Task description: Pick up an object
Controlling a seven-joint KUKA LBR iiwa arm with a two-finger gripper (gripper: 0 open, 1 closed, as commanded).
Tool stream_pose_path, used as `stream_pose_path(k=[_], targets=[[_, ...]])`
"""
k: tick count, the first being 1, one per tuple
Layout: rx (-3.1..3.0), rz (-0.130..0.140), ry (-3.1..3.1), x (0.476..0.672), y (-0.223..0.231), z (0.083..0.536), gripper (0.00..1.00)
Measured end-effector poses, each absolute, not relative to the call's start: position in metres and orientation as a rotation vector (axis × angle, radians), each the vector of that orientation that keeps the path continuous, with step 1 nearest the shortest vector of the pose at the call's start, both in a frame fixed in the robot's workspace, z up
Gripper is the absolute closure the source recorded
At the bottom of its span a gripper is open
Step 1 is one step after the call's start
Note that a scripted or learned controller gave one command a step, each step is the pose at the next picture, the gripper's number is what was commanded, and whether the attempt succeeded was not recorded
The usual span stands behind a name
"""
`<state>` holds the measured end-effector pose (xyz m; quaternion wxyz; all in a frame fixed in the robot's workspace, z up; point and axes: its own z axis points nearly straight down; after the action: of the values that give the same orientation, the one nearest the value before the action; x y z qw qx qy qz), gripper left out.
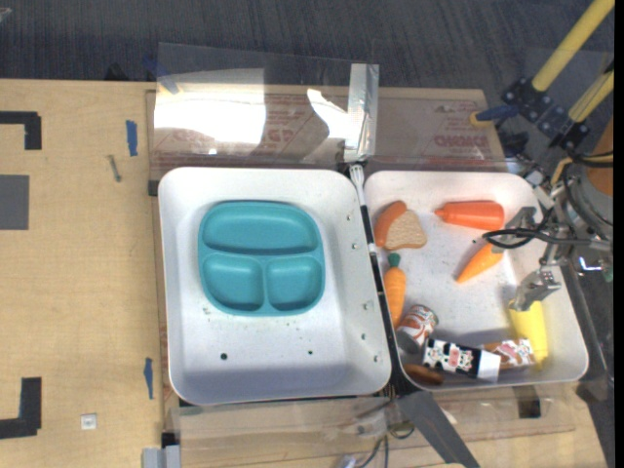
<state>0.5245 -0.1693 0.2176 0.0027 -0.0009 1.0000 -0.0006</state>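
On the surface (78, 261) two white bins are set side by side. In the left bin (185, 349) one teal tray (260, 256) with three compartments is seen, lying flat near the middle.

In the right bin (429, 188) several toy foods are counted: three orange carrots, one slice of bread (400, 227), one small can (417, 322), one black-and-white carton (451, 359), and one yellow piece (531, 328). The largest carrot (471, 214) is laid across the far side of the bin; a smaller carrot (479, 262) is tilted just in front of it; the third carrot (394, 291) is placed along the left wall, below the bread. The can and carton are found at the near edge, close together. A small red-and-white item (515, 352) is seen just beside the carton, touching the yellow piece.

The hand (542, 283) is seen at the right side of the right bin, just above the yellow piece. Whether the hand is open or closed cannot be told, and nothing is visibly held by it. The yellow piece is elongated, plain in colour, and lies near the right wall.
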Motion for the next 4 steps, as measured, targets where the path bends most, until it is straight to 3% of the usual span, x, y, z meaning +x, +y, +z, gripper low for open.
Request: stream_pose_path(k=[1,2,3,4], targets=[[0.252,-0.003,3.123,0.548,-0.176,0.096,0.00],[0.249,-0.005,3.117,0.550,-0.176,0.107,1.00],[-0.091,-0.006,3.124,0.499,-0.153,0.090,1.00],[-0.092,-0.010,3.110,0.503,-0.153,0.092,0.00]])
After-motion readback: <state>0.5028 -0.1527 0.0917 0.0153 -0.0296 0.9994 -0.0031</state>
